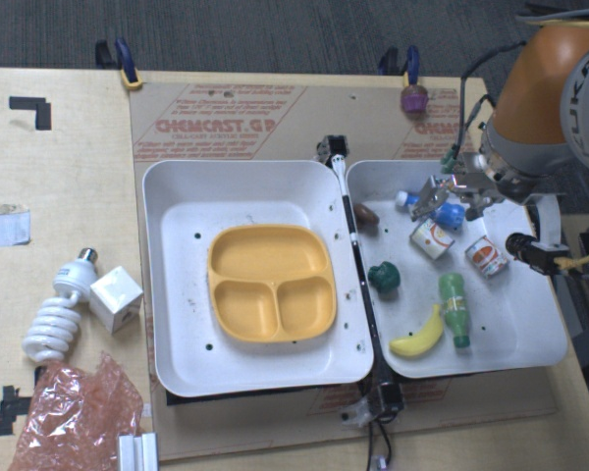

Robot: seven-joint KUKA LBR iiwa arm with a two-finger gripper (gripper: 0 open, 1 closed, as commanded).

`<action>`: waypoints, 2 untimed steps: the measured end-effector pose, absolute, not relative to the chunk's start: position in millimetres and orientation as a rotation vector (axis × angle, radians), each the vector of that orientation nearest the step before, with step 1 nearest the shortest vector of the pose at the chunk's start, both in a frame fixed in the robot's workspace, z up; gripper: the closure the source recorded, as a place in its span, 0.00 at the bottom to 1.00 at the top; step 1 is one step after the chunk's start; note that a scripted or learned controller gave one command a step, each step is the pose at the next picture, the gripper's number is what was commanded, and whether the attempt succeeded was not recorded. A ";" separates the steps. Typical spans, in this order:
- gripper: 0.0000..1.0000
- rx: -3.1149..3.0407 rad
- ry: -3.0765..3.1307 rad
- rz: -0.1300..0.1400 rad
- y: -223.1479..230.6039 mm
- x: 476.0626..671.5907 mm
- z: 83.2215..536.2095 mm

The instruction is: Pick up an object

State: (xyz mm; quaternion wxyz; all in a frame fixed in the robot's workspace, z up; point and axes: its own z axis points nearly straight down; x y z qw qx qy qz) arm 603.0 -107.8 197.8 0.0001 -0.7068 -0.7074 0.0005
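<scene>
Overhead view of the desk (69, 77), described from left to right. At far left lie a spiral light bulb (59, 312), a small white cube (116, 297) touching its base, and crumpled pink plastic wrap (74, 415) below them. The left bin (177, 204) holds a yellow divided tray (272, 283) near its centre. The right bin (535, 332) holds, in order: a small brown object (366, 216) near the dividing rim; a dark green rounded object (384, 277); a yellow banana (418, 337) at the lower edge; a green bottle (454, 307) lying beside the banana; a small white-and-red carton (432, 238); a blue object (451, 215); and a white-and-red can (486, 256). The end effector (444, 196) is lowered over the upper part of the right bin, at the blue object and just above the carton. Whether it is released or clenched cannot be told, since its tips merge with the clutter. The arm (545, 81) enters from the upper right.
</scene>
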 end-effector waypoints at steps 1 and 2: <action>0.00 -2.223 -2.220 0.001 -122.6 569.9 92.4; 1.00 -2.227 -2.219 -0.001 -123.4 570.6 102.6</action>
